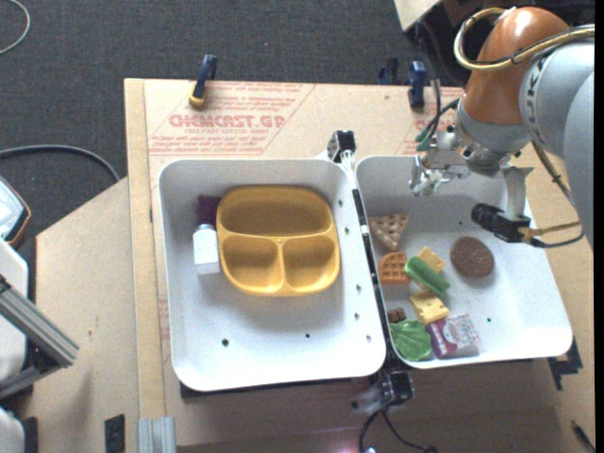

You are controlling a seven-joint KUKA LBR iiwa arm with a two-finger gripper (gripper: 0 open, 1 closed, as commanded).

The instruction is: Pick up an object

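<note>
My gripper (pixel 429 181) hangs over the back of the right bin (pixel 528 324), its metal fingers pointing down with nothing between them. Below and in front of it lie toy foods: a pizza slice (pixel 388 227), a waffle (pixel 394 266), a green pepper (pixel 427 275), yellow cheese pieces (pixel 429 306), a brown patty (pixel 472 258), a green leaf (pixel 411 339) and a pink packet (pixel 460 336). The gripper touches none of them.
The left bin (pixel 179 328) holds a yellow divided plate (pixel 277 239), a small white bottle (pixel 206 249) and a dark purple item (pixel 208 205). A black cable connector (pixel 495 219) hangs off the wrist over the right bin. Clamps sit along the bench's back edge.
</note>
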